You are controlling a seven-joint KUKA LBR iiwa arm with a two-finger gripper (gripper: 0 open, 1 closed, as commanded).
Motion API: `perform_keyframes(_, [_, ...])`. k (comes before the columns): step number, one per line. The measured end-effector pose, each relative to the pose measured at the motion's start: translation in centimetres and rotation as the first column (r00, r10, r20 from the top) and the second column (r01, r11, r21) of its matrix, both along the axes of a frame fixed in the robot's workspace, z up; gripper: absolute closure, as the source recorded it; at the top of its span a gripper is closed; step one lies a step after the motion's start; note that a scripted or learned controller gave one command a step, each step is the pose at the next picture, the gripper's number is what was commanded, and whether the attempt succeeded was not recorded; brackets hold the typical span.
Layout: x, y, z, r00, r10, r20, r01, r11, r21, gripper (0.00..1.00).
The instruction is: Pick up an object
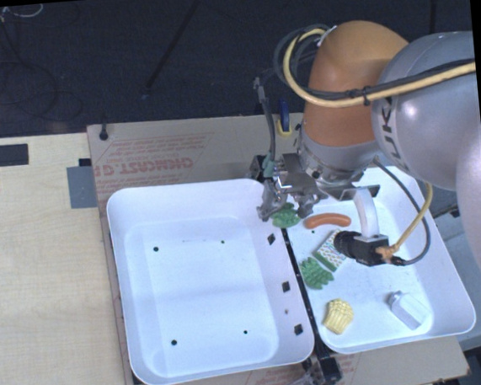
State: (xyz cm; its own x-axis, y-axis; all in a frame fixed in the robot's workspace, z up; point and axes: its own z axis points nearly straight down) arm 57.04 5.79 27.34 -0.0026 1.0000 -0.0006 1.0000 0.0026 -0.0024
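Green toy piece [286, 218] sits between the fingers of the pincer [281, 212], at the right bin's [442, 312] left rim; grasp apparently made, lift remaining.

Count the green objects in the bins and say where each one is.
2. One green object sits at the gripper, by the divider at the right bin's back. The other green piece lies mid-bin beside the divider. The arm may hide more.

Right bin's [455, 315] upper part behind the arm [401, 104]
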Motion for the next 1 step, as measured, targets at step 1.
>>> perform_keyframes(1, [3.51,3.48,1.72,1.0,-0.002,0.0,0.002,1.0,0.0,1.0])
